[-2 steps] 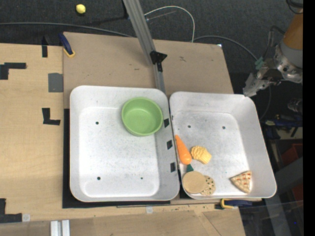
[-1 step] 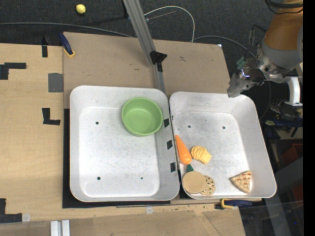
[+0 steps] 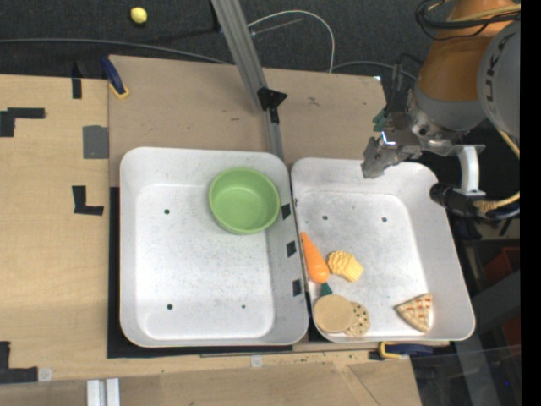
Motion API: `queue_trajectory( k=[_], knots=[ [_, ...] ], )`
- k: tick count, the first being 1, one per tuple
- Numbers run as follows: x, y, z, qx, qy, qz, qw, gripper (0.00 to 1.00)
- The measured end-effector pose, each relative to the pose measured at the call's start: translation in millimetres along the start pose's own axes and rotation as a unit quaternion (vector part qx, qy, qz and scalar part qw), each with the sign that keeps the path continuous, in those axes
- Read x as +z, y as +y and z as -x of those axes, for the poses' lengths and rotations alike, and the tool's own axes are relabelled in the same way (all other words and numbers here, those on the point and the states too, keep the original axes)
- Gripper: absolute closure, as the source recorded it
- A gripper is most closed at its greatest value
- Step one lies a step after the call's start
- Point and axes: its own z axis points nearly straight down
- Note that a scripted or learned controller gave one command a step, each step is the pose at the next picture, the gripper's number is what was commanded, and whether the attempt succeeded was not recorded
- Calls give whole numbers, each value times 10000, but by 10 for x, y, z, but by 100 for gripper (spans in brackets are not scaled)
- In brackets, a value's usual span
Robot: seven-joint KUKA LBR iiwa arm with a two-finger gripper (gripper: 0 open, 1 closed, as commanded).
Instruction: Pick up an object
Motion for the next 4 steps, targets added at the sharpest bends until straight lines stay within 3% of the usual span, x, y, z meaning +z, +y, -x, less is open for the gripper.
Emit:
queue_trajectory(
  k=[3,4],
  knots=[
    [197,-316,-1402,-1,-2,-7,10000,100],
    [172,-288,-1918,-11,2,6,10000,100]
  ],
)
